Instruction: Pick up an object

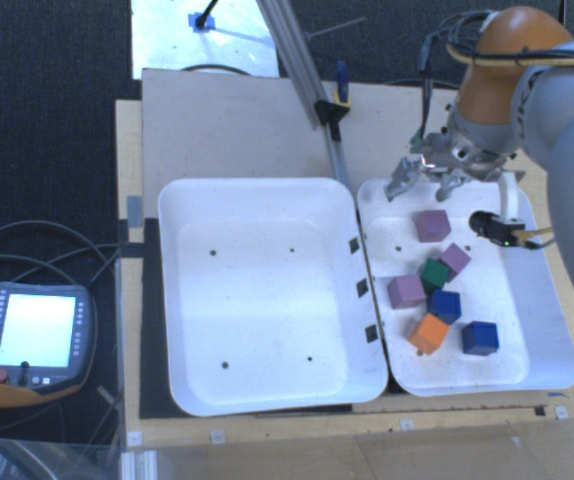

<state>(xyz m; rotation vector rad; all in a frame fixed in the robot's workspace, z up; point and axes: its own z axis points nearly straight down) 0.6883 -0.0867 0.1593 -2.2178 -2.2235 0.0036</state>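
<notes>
Above the right bin [547, 368], the end effector [425, 180] hangs spread, holding nothing.

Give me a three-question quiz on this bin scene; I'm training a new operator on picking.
1. True or false: all the blocks lie in the right bin.
2. Which colour has exactly one block? A. blue B. purple C. orange
3. Which block lies nearest the gripper?

Key:
1. True.
2. C: the orange block; the green block is single too.
3. The purple block at the far end of the cluster.
</notes>
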